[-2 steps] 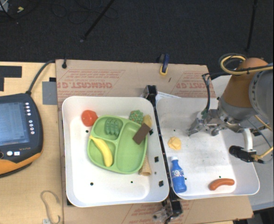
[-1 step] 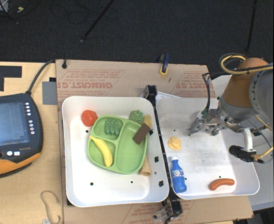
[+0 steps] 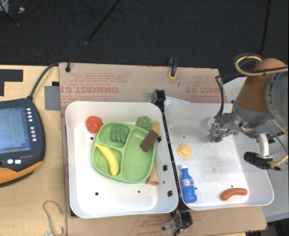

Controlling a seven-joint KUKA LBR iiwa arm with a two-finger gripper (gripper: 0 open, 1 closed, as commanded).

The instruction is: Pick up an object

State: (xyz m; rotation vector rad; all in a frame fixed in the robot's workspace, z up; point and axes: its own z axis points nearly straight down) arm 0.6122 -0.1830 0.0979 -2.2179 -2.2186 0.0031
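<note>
Hovering above the right bin, the end effector is being positioned for picking; its grip state cannot be told.

Gripper over right bin: pale lump left-front of jaws; bottle farther front-left; sausage front; divided plate far left, left bin.

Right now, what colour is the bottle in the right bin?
Blue, with a white cap: the bottle shows clearly in the camera view.
</note>
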